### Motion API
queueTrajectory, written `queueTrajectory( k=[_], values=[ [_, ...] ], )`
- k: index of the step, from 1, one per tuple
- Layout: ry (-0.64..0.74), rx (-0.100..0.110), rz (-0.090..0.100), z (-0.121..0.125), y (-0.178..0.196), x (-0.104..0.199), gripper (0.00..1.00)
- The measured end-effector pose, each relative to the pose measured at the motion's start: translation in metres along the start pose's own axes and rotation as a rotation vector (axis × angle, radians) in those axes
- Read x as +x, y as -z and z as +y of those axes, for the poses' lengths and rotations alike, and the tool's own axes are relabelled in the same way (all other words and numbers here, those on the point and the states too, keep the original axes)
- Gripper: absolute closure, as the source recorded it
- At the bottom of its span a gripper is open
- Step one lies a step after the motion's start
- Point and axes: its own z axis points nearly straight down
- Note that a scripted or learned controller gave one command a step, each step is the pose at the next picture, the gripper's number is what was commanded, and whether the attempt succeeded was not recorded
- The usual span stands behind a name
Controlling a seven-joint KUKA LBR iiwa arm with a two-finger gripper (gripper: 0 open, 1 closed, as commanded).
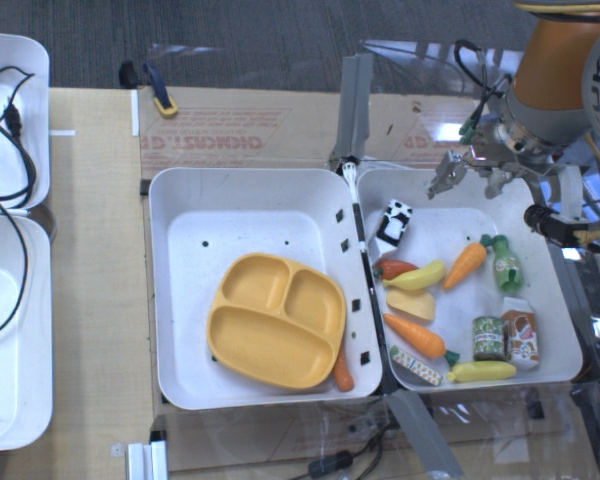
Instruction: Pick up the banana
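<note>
My claw (472, 171) hangs spread wide and holding nothing at the right bin's (565, 298) twelve o'clock rim, so the pick is all ahead. The banana (416, 276) lies at that bin's nine o'clock among carrots and small packets. The left bin (180, 268) holds a yellow divided plate (277, 319).

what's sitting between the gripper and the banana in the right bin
In the camera view, bare white bin floor lies between the gripper and the banana; the black-and-white cow toy sits just left of that line.
</note>
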Motion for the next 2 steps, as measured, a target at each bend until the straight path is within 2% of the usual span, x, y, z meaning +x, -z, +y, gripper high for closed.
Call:
queueTrajectory(
  k=[1, 2],
  values=[
    [0.115, -0.002, 0.001, -0.075, -0.133, -0.012, 0.00],
    [0.128, 0.000, 0.002, -0.106, -0.143, -0.004, 0.00]
  ],
)
